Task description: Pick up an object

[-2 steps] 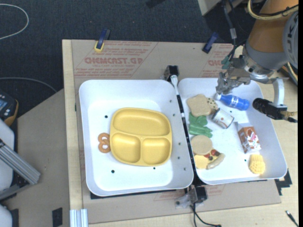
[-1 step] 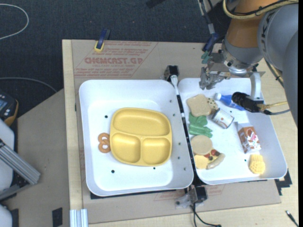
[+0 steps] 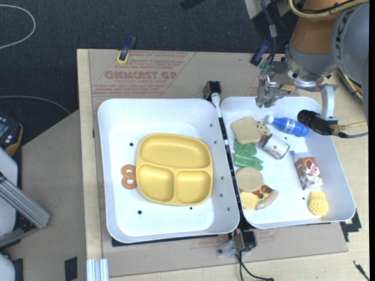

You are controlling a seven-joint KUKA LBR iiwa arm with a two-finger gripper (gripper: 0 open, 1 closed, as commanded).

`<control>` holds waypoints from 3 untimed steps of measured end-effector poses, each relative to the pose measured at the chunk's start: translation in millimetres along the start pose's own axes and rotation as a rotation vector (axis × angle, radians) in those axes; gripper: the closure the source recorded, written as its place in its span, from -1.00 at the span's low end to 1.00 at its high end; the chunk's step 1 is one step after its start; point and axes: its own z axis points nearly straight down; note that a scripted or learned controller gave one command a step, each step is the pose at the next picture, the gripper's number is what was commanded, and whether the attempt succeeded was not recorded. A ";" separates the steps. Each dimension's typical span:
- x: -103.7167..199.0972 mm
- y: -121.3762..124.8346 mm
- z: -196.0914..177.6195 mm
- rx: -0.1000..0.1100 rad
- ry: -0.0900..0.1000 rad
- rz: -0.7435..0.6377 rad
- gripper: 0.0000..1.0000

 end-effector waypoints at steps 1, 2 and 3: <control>5.1 -4.9 -6.8 0.003 0.001 -0.002 1.00; 20.4 -6.0 3.4 0.008 0.002 -0.002 1.00; 8.9 -4.6 -8.3 0.001 0.000 0.000 1.00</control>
